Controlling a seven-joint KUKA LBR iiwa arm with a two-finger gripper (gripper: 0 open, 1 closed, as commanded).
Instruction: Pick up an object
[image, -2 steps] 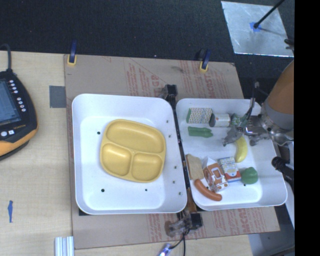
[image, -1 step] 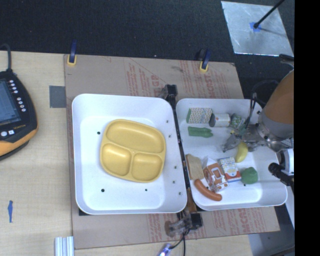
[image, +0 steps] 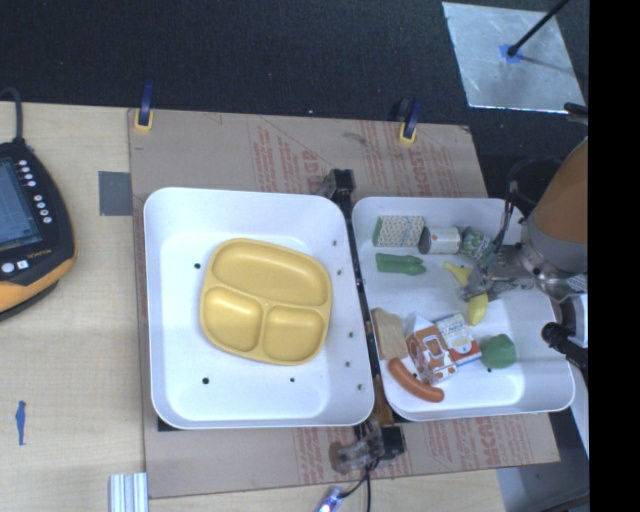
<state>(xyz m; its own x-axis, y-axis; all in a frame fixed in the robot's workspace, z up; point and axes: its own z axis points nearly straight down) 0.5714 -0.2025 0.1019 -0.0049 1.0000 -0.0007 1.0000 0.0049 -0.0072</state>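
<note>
Fingers (image: 481, 283) look spread open and low in the right bin (image: 545, 398), at its far right side, right over a small yellow piece (image: 477, 309). Nothing's clamped between them as far as I can see. I'd go for that yellow piece since it's closest: centre on it, drop straight down so one finger lands each side, then close. Watch the little can (image: 441, 240) and the other yellow bit (image: 457, 270) nearby, they could get nudged.
</note>
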